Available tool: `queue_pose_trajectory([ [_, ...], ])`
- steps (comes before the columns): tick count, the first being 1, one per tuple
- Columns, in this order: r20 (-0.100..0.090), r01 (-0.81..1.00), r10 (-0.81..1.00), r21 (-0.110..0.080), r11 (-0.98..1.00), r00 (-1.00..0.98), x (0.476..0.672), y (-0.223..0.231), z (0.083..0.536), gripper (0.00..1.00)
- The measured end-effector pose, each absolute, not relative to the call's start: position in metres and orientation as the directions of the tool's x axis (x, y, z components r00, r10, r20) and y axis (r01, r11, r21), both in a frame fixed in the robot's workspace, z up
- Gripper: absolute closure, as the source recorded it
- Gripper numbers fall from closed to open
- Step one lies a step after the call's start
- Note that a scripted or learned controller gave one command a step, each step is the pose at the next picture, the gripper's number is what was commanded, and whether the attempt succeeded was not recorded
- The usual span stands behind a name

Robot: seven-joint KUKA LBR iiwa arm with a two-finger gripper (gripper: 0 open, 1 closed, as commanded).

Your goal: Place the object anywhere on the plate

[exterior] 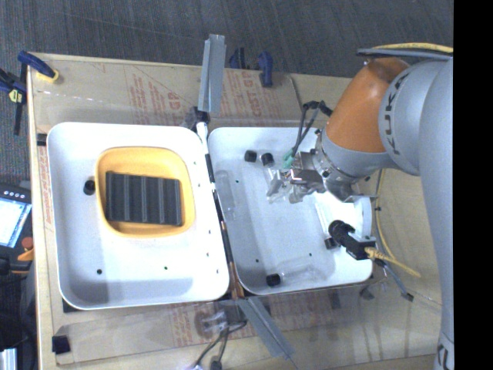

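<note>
Fixed camera above bench (115, 83), slanting down over bins (139, 268)

The plate (142, 155) is yellow, a rounded square with a raised rim. It lies flat in the left bin (131, 284), in the bin's far half, about midway between its side walls. A dark grey ridged slab (144, 197) lies flat on the plate and covers most of its floor. A small black bit (89, 186) sits in the left bin, just beside the plate's left rim. Beyond the left bin's right wall lie a far bit (250, 156) with a second bit (266, 159) close by it, and a near bit (272, 280). Which one is the object cannot be told.
</note>
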State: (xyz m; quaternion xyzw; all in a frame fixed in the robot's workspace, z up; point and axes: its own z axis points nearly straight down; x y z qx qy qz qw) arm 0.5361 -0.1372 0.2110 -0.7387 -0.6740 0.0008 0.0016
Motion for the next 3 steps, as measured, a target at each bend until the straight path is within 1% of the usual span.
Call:
queue_pose_trajectory([
  [1,0.001,0.999,0.999,-0.004,-0.045,0.045,0.577,-0.07,0.211,1.0],
  [2,0.001,1.0,1.0,-0.005,-0.029,0.029,0.624,-0.011,0.201,1.0],
  [3,0.001,1.0,1.0,-0.005,-0.028,0.028,0.624,-0.011,0.201,0.0],
])
